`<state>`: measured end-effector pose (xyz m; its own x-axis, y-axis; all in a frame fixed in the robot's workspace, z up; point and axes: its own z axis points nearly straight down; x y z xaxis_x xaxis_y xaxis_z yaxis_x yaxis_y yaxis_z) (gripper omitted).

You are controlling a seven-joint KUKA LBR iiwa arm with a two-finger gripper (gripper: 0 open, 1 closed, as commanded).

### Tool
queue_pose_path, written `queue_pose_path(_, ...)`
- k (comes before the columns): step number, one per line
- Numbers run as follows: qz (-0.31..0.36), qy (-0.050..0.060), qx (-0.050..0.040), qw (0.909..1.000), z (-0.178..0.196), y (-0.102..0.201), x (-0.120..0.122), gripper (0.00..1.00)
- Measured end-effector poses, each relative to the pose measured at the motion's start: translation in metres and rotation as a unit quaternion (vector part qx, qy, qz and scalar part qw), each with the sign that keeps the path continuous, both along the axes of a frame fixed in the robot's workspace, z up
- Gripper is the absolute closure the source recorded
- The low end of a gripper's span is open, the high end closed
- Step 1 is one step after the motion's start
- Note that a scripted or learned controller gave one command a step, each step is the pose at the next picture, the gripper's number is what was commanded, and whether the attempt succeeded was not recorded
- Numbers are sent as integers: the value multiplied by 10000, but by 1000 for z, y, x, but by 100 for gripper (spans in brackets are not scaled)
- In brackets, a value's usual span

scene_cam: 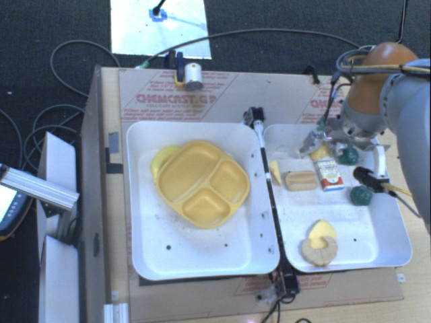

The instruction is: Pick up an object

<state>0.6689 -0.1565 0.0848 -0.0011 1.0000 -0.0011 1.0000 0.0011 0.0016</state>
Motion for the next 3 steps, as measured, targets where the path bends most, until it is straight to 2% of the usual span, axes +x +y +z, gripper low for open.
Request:
queue_pose_path(1, 4, 70, 15, 10000, 9, 0, -2, 100)
queue_pose_path(2, 5, 58, 15, 10000, 10, 0, -2, 0)
queue_pose_path(3, 9, 50, -1, 10000, 21, -1, -1, 100)
